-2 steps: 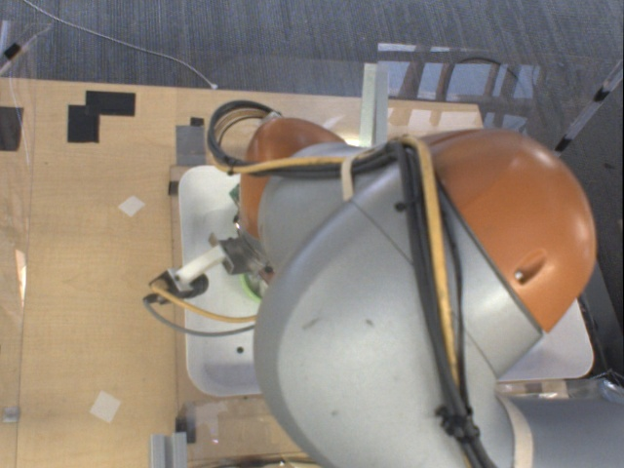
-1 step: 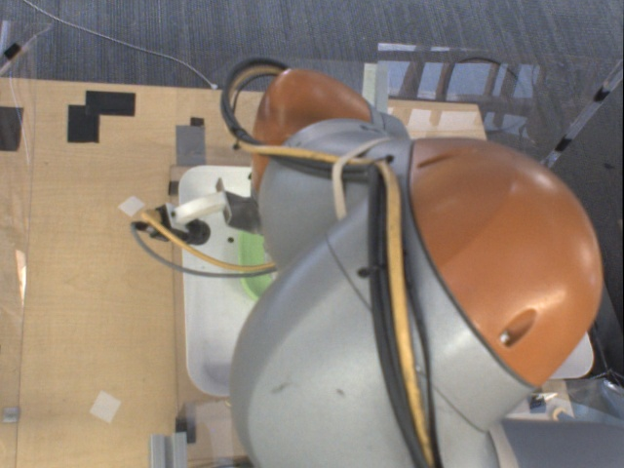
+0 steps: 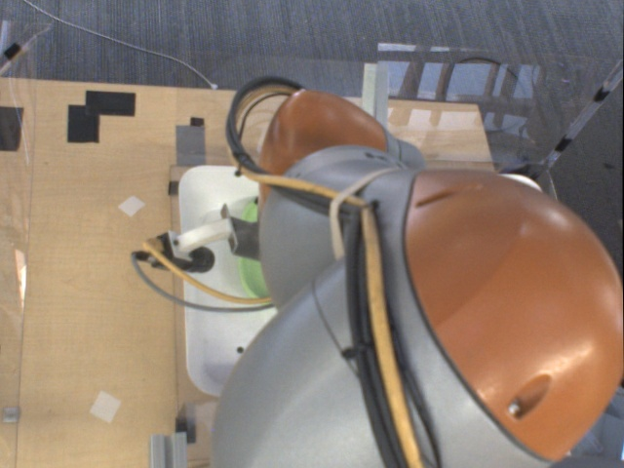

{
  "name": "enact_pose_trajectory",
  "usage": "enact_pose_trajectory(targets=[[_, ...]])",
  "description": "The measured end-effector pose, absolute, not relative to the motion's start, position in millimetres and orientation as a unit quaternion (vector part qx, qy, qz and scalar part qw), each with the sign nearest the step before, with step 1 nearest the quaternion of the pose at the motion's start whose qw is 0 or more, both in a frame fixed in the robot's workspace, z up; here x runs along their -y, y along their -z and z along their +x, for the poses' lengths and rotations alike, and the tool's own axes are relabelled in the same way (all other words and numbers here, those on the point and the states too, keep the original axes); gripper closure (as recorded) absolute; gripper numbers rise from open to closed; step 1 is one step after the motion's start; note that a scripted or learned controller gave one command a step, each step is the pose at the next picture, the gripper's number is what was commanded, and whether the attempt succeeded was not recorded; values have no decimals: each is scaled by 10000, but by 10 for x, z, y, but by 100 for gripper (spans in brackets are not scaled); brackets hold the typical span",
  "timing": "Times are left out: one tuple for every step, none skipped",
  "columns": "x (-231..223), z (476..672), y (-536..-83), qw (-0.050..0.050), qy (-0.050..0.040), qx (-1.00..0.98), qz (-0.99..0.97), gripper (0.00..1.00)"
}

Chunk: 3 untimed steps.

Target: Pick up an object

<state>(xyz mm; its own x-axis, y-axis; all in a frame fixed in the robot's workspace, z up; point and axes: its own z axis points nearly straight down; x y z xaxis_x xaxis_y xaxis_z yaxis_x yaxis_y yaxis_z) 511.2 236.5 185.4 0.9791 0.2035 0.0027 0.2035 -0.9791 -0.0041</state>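
Pale wooden bench (image 3: 88, 291) spreads beneath me, dark carpet beyond it at twelve o'clock. My target, a flat lime-green plastic object (image 3: 251, 273), lies in the shallow white plastic bin (image 3: 207, 354), half tucked under my wrist. My gripper (image 3: 237, 230) hangs just above it, at the object's twelve o'clock; whether it is clenched or released I cannot tell, my own grey-and-orange arm (image 3: 448, 291) blocks it. I judge the looping yellow and black cables (image 3: 190, 295) at nine o'clock could snag the bin rim, and a flat piece may slip a blind pinch.
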Motion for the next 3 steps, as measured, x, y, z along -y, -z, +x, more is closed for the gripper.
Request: enact_pose_trajectory(targets=[[-2359,4877,-3461,26,47,1765,-9843,100],[-2341,4860,-2379,-24,-25,1023,-9948,100],[-2344,4865,-2141,-2,-7,1017,-9948,100]])
